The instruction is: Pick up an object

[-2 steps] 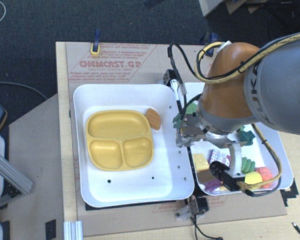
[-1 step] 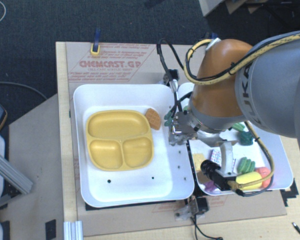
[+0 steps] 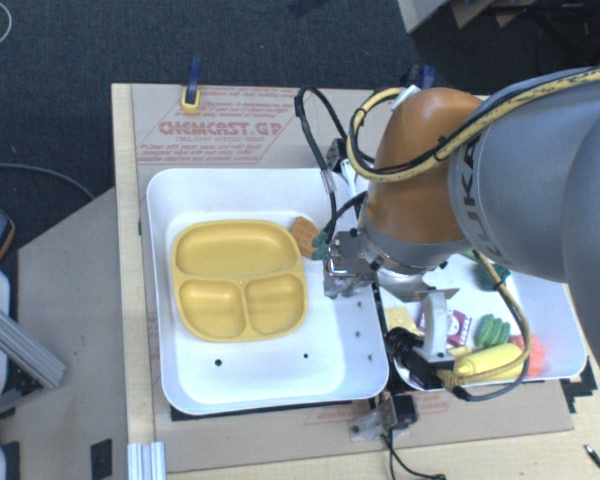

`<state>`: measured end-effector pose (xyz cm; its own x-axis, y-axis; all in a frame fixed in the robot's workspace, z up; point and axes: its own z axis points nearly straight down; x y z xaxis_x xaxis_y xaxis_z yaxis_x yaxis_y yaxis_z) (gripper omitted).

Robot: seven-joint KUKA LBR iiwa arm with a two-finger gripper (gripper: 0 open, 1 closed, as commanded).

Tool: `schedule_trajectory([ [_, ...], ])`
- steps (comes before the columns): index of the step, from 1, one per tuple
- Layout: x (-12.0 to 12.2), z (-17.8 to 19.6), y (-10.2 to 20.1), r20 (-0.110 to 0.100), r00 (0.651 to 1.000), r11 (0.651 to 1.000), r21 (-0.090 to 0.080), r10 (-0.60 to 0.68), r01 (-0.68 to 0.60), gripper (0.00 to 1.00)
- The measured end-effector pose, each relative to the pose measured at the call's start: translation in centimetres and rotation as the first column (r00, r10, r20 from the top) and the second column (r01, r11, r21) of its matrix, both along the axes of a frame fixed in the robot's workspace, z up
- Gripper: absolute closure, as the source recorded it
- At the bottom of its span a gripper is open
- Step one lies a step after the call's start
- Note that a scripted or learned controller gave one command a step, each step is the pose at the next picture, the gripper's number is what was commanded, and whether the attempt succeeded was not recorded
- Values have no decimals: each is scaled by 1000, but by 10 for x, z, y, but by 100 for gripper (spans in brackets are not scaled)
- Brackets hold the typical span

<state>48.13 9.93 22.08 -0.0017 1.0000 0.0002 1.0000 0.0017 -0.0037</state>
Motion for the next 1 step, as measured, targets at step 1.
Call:
schedule_trajectory([
  [1,9,9,-3,6,1000,1000,0,0,0,100],
])
